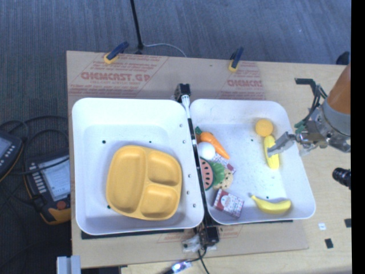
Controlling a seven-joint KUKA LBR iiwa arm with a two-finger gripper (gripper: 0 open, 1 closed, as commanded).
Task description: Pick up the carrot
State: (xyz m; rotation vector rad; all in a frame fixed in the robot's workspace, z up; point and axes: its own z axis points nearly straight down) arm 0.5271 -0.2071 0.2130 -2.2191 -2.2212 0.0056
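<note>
Fingers [285, 142] of the arm hang over the right rim of the right bin [296, 170], low above a small upright yellow banana-like piece [272, 153]; whether they are spread or closed cannot be told, and nothing shows between them. Open room lies in the middle of that bin, a bare white floor between the pile at its left wall and the fruit at its right.

At the left wall, the carrot [214, 142] lies slanted, leafy end up toward the bin divider, its lower side touching a white egg [206, 150]. Just below the egg sit a watermelon slice [206, 174] and some small printed packets [223, 170], and below those a red carton [228, 203] lies tilted near the front rim. So the carrot is crowded from below and hemmed by the wall on its left, with free space to its right and above.

A round orange fruit [263, 127] rests near the arm, just above the upright yellow piece. A banana [272, 203] lies flat along the front right corner.

Beside it, the left bin [91, 124] holds a yellow divided plate [144, 181], set toward its front. Both bins sit on a counter [114, 73] covered in brown board, with two clamps [116, 51] at its far edge.
</note>
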